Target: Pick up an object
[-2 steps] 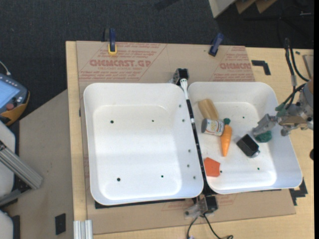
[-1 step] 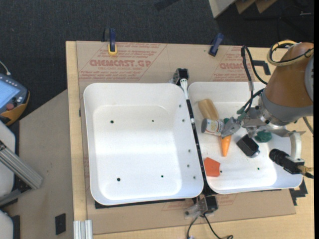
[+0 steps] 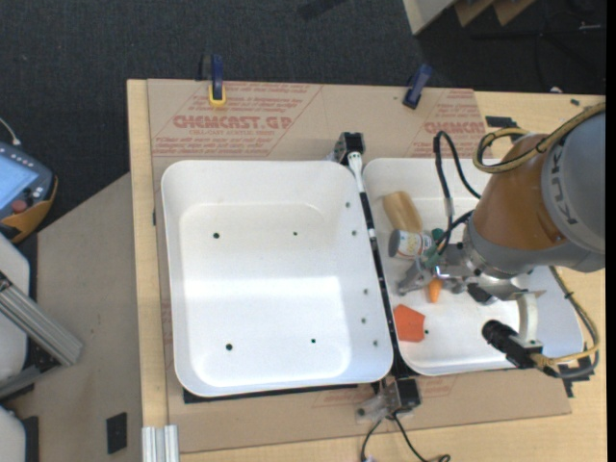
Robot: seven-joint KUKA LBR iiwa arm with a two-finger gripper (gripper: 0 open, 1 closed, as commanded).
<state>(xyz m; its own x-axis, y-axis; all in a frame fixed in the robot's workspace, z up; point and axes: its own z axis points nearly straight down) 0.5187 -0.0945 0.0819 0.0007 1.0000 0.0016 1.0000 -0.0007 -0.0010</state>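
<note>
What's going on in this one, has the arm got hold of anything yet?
The arm reaches in from the right over the right bin, with its tool low among a small cluster of objects. Nothing can be seen between its fingers, so no grasp is confirmed. Beside it lie a tan cylinder, a small jar-like item and an orange block. The left bin sits alongside, apart from the action.

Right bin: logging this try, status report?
Tool low in right bin, grip unclear. Orange block loose, left of it. Tan cylinder lying close behind.
</note>
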